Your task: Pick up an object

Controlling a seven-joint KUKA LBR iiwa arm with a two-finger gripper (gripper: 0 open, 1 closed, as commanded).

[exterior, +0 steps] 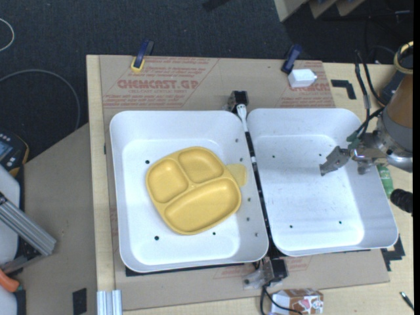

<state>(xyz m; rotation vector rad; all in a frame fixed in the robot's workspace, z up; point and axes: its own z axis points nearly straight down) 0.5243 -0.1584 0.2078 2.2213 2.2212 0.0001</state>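
We see the claw (338, 159) hanging over the right-hand bin (308, 235), near that bin's right wall, with its grey finger (333, 161) pointing away from the arm toward the middle of the surface (98, 110). We cannot tell from this slanted view whether the claw is spread or pressed together, and nothing shows between its tips, so we judge it to be carrying nothing. The one thing worth picking up, a yellow divided plate (192, 189), lies well apart from the claw, across the seam where the two bins meet, flat on the floor of the left-hand bin (131, 241) and turned at an angle to the walls. Beside the plate's edge nearest the claw we make out a small pale yellow patch (237, 173), too faint for us to name. The plate sits low and wide, which is probably why it rests so steadily; that same shape should make it awkward to pinch, since only its thin rim or the ridges between compartments offer a hold. We reckon the pick has not begun: the arm would need to cross over the seam and come down on the plate's near rim. The bins sit edge to edge on the cardboard-covered surface, held there by clamps (140, 56) at the far side.
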